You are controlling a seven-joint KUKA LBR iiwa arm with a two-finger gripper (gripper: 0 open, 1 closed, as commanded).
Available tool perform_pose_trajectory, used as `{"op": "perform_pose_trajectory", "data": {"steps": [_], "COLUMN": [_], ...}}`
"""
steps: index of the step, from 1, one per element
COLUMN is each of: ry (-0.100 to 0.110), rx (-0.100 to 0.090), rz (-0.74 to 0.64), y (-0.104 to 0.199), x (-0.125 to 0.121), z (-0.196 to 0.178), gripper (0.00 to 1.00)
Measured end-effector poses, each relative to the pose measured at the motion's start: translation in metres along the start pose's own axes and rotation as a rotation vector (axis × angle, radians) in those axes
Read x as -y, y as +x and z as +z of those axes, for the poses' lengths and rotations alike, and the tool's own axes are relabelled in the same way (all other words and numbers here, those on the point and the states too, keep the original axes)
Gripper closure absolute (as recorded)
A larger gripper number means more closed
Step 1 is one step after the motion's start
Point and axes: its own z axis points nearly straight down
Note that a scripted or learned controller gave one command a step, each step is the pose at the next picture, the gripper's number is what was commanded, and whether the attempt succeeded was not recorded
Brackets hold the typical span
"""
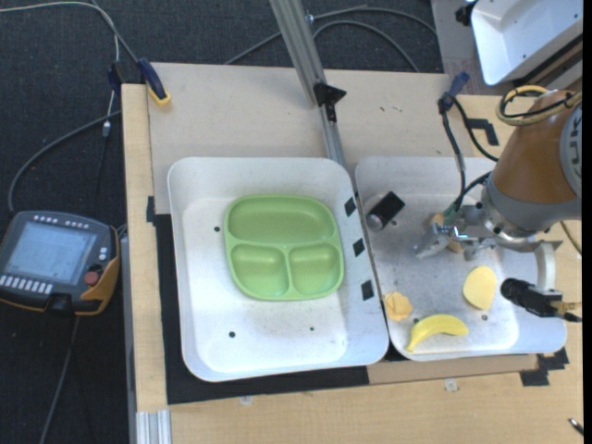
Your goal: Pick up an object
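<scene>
Nearest of all, the bench [277,414] shows its wooden front edge below the two white bins. Just beyond it, in the right bin [407,202], a yellow banana [437,329] lies along the near wall, with a small orange piece [398,305] just to its left and a pale yellow round fruit [479,288] just behind it. Farther in, the claw [442,234] hangs low over the bin's middle, apart from all three; whether it is spread or pressed together I cannot tell. A small dark cylinder [381,211] lies at the far left of that bin. The left bin [194,276] holds a green divided tray [281,246].
</scene>
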Motion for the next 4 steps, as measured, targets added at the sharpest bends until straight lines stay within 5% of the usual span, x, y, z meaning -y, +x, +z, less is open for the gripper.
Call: {"op": "perform_pose_trajectory", "data": {"steps": [1, 2, 4], "ry": [-0.005, -0.012, -0.010], "rx": [0.000, 0.005, 0.004], "rz": [-0.001, 0.000, -0.001], "y": [0.001, -0.001, -0.013], "x": [-0.001, -0.003, 0.003], "z": [0.048, 0.034, -0.068], "gripper": [0.00, 1.00, 1.00]}}
